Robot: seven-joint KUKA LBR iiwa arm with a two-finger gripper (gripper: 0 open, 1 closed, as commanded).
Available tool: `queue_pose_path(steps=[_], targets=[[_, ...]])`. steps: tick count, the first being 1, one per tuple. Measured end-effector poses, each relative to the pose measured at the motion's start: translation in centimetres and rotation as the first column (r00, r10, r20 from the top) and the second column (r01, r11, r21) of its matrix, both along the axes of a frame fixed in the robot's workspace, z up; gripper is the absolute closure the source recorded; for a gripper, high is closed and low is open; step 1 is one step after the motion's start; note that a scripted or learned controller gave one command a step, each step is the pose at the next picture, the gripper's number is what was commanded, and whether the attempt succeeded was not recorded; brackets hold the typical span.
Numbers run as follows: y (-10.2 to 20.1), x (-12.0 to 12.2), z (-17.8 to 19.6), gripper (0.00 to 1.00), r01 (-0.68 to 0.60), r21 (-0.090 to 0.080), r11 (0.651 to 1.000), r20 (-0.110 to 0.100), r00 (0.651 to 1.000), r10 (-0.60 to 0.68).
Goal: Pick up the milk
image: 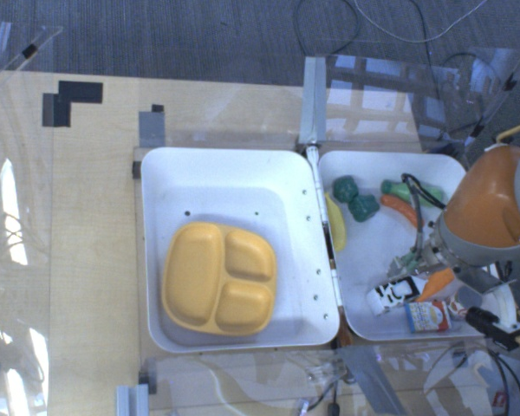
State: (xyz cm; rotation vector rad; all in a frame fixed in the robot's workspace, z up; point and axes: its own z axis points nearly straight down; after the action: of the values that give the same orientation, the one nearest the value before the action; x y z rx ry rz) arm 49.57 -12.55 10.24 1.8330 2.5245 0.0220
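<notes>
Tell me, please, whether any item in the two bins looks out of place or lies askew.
Yes. The milk carton lies tipped on its side near the front of the right bin, not upright, with the hand just above it. Beside it a small blue and orange box also lies flat. Nothing looks spilled.

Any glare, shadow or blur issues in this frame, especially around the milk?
Camera view: even, soft lighting, reflections on the clear acrylic panels at left and top right; the white right-hand bin looks bright but not blown out; the small white milk carton with black print is legible though soft, partly crowded by the gripper; the yellow divided tray casts a faint shadow.
</notes>
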Motion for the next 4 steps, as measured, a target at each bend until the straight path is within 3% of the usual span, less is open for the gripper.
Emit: queue_pose_path(steps=[1, 2, 3, 4], targets=[[0.0, 0.0, 0.0, 0.0, 0.0, 0.0, 1.0, 0.0, 1.0, 0.0], [1.6, 1.4, 1.5, 0.0, 0.02, 0.001, 1.0, -0.02, 1.0, -0.02], [2.2, -0.3, -1.2, 0.0, -0.036, -0.001, 0.999, -0.008, 0.999, 0.036], [2.2, -0.1, 0.0, 1.0, -0.037, -0.002, 0.999, -0.001, 0.999, 0.037]])
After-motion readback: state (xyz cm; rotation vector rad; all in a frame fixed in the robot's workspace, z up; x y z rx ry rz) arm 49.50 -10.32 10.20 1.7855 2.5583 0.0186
